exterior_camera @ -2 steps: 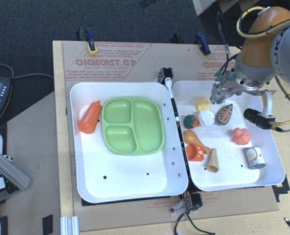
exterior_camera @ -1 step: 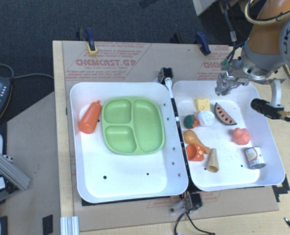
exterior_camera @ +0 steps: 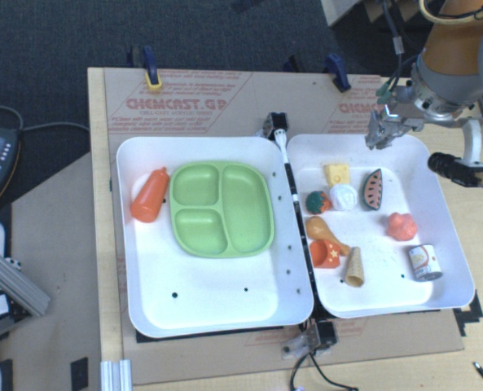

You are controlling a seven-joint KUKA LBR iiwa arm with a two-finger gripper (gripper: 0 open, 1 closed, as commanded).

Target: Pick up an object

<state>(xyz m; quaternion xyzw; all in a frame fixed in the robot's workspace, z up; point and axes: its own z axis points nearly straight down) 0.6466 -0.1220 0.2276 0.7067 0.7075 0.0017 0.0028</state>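
My gripper (exterior_camera: 381, 137) hangs over the back rim of the right bin (exterior_camera: 449, 218), with nothing visibly in it. Below it in that bin lie several toy foods. A yellow cheese block (exterior_camera: 335, 173) and a watermelon slice (exterior_camera: 373, 189) are the nearest to it. A white ball (exterior_camera: 344, 195) and a green and red piece (exterior_camera: 317, 201) lie side by side. Farther forward are a pink lump (exterior_camera: 401, 226), a small can (exterior_camera: 423, 261), an orange drumstick (exterior_camera: 324, 231), a red pepper (exterior_camera: 326, 254) and a cone (exterior_camera: 353, 266).
The left bin (exterior_camera: 135, 283) holds a green divided plate (exterior_camera: 222, 208) and an orange bottle (exterior_camera: 150, 195) at its left. A black divider (exterior_camera: 291, 210) runs between the bins. Two clamps (exterior_camera: 151, 68) (exterior_camera: 335, 70) grip the bench's back edge.
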